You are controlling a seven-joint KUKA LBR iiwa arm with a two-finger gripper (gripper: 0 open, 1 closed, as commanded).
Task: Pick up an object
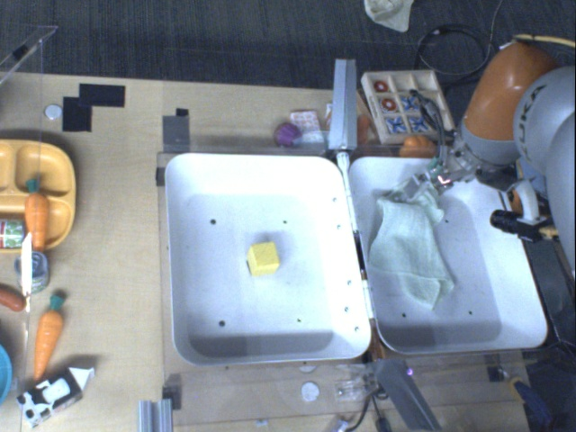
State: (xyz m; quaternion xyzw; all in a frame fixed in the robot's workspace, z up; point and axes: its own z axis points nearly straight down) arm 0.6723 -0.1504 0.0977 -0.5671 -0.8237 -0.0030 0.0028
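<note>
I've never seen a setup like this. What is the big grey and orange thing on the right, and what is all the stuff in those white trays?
That is a robot arm, seen from one camera fixed above the bench. Its gripper, a two-finger claw, is at the top of the right bin, pinching the upper edge of a pale green cloth that trails down into the bin. The left bin holds a small yellow block. Off to the left lie toy carrots and a yellow tray.
</note>
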